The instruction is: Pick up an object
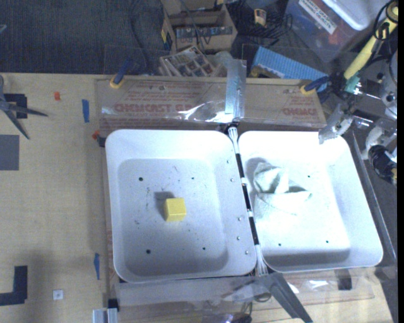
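Soft, slightly blurred picture; white bins (126, 151) glare brightly, background dim

1. Look to the 12 o'clock side of the two bins: the clear plastic sheet (170, 106) taped along the bench carries a line of red block lettering. It appears reversed and blurred, so you cannot read it letter for letter.
2. Follow the same strip toward 1 o'clock: a second patch of red lettering (302, 111) sits on the plastic there. It is also reversed and too blurred for you to read.
3. Check the white panel (315, 16) at the 1 o'clock edge of the view: it bears red marks, too small for you to make out.
4. You can read no other text, number or brand.
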### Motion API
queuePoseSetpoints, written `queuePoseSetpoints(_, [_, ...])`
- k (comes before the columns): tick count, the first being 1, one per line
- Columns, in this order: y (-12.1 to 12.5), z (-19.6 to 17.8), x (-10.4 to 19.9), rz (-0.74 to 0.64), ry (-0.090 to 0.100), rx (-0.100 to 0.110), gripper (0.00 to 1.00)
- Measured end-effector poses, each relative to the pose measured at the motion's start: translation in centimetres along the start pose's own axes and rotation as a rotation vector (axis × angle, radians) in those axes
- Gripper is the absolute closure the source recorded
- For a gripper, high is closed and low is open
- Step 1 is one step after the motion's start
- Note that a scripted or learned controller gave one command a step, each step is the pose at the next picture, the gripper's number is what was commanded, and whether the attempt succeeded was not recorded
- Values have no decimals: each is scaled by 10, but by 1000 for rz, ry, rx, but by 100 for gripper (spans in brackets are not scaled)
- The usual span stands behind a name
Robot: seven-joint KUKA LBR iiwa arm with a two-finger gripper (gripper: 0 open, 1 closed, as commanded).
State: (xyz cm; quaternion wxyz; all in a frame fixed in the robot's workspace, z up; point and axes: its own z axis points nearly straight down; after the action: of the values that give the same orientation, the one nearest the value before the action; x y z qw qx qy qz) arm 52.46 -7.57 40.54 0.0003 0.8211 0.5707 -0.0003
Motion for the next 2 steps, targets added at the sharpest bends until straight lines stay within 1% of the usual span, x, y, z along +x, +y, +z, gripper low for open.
queuePoseSetpoints(1, [0,-10,2,-5,-1,-2,100])
queuePoseSetpoints(2, [-47,64,16,457,-1,5,100])
